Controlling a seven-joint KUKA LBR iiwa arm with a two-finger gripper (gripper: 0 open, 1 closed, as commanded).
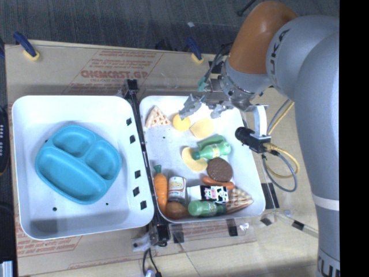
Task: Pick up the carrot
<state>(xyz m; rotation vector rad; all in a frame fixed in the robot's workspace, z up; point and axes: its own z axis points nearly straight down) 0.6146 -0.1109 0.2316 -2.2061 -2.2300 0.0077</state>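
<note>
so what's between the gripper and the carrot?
Camera view: from gripper to carrot, bare white bin floor; a pizza slice lies just left.

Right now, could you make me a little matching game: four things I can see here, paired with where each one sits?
Things:
1. carrot
2. blue divided tray
3. claw
4. green bottle

Places:
A. alone in the left bin
B. near the middle of the right bin
C. over the far end of the right bin
D. against the right bin's left wall, near the front

Pairs: 1-D, 2-A, 3-C, 4-B
</note>
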